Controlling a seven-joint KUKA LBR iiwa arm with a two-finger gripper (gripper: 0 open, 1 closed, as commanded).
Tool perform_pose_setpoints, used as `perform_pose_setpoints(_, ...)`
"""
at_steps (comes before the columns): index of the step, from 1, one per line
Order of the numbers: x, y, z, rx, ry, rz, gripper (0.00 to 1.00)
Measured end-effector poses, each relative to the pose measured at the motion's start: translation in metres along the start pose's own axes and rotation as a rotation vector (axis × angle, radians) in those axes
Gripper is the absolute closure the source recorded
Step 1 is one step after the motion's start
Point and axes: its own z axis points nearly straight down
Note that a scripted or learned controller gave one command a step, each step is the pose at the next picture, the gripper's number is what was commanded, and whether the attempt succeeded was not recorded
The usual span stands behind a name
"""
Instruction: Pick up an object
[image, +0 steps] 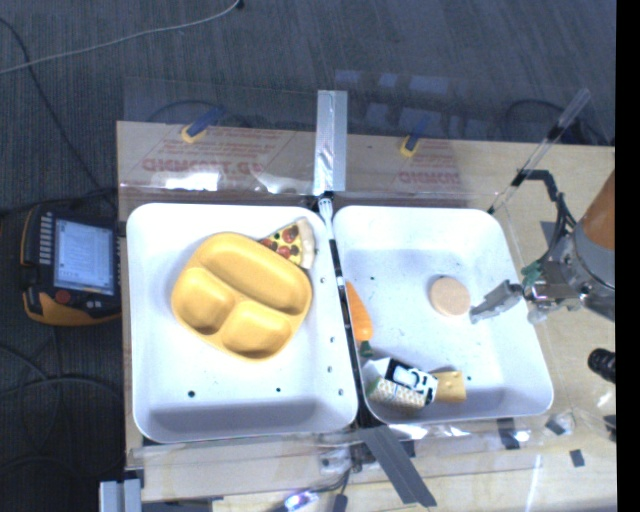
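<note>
Camera view: gripper (512, 298) at right bin (420, 232) edge, finger state unclear, near tan disc (449, 295)

Right bin's (470, 225) middle lies open around the tan disc (449, 295); carrot (358, 312) and clutter (410, 384) crowd its left and front.

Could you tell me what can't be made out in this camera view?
- Gripper: blurred at the right bin's edge.
- Pizza slice: partly hidden under the yellow tray.
- Black-and-white item: too small to identify.
- Arm: cut off by the right edge.
</note>
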Motion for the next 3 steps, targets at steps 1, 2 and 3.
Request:
perform_pose_setpoints(1, -0.015, 0.083, 0.086, 0.000, -0.002, -0.004, 0.00)
perform_pose_setpoints(2, -0.027, 0.094, 0.140, -0.006, 0.004, -0.164, 0.00)
perform_pose_setpoints(3, -0.029, 0.093, 0.133, -0.002, 0.002, -0.163, 1.00)
